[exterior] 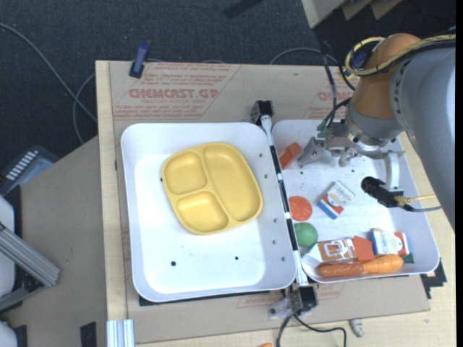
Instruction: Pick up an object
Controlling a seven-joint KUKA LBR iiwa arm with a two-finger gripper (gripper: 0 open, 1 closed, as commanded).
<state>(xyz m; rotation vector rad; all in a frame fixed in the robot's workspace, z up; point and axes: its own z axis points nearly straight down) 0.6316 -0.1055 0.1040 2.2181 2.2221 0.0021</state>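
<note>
The yellow three-compartment plastic tray [211, 187] lies in the left white bin [145, 251]. In the right white bin [427, 255], the green ball [306, 234] sits before the red disc [301, 208], with the orange carrot [362, 267] along the front wall.

Two white bins sit side by side on the tabletop [108, 194]. The left bin [145, 259] holds a yellow divided plate [211, 186] in its upper half. The right bin [427, 248] holds an orange wedge [290, 155] near its upper left, a red disc [301, 208] just above a green ball [306, 234], a small carton [336, 198], and a carrot [360, 267] along the lower edge below two small boxes. The tool [325, 150] hangs over the upper part of the right bin.
</note>
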